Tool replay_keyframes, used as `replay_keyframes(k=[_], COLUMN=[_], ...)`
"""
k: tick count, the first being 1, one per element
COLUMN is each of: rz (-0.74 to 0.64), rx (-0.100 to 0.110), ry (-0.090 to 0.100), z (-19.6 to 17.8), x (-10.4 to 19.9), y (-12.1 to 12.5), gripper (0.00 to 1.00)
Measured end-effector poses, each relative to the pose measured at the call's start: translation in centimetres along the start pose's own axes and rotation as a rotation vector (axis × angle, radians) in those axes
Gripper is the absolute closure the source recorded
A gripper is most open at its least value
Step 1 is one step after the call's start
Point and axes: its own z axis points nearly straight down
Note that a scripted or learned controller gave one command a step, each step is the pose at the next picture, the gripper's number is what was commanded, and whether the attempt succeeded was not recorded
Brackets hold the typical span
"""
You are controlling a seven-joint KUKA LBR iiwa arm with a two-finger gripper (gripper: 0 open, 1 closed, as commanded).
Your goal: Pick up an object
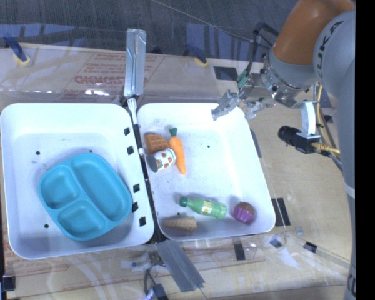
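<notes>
The grey arm with its orange band (309,14) reaches in from the right, and its two-finger metal gripper (232,107) hangs over the upper right corner of the right shallow white bin (237,161). Whether its fingers are spread or pressed together I cannot tell, since they are small and blurred against the bin's rim; nothing shows between them.

Inside the right bin, an orange toy carrot with a green top (179,153) lies along the upper left area, near the divider. Just beside it to the left sits a small white cup-like toy with red and green spots (164,159), and above that a brown, waffle-like toy piece (155,142) touching or nearly touching it. Along the bin's lower edge lie a green plastic bottle with a yellow label (204,207), a purple ridged toy like a cupcake (244,213) just right of the bottle, and a tan cone-shaped piece (180,223) below the bottle's left end. All of these are well apart from the gripper.

The left shallow white bin (25,124) holds a light blue plastic tray with three compartments (84,195), lying tilted toward the lower middle
</notes>
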Motion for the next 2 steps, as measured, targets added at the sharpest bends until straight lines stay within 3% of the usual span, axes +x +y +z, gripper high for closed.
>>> replay_keyframes(k=[1,2], rz=[0.0,0.001], rx=[0.008,-0.005], ry=[0.002,0.0], z=[10.1,16.7], x=[2.9,5.2], y=[-2.6,-1.0], gripper=[0.0,0.0])
